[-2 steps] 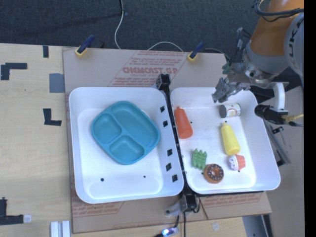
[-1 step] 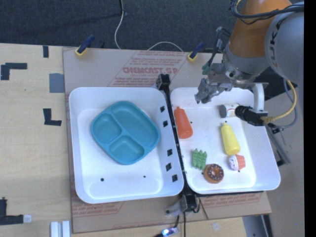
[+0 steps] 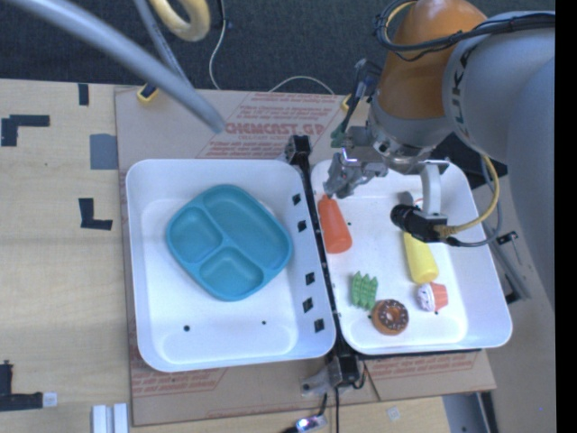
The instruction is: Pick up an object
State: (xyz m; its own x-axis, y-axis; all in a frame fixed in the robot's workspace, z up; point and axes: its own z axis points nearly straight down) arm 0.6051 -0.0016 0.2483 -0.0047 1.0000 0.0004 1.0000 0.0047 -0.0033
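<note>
Lettering "CHEMCAST G.P." runs red across the cardboard sheet point(image 3: 270, 120) beyond the bins. Gripper point(image 3: 341, 180) hangs at the right bin's point(image 3: 478, 327) far-left corner, just above the orange carrot point(image 3: 334, 226); jaw state cannot be told.

I see light wooden bench point(image 3: 54, 269) with black tape marks. Brown cardboard sheet point(image 3: 270, 115) lies flat on it. On sheet I see two shallow white bins touching side by side: left bin point(image 3: 149, 332), right bin point(image 3: 478, 332). Black clips line seam between them.
</note>
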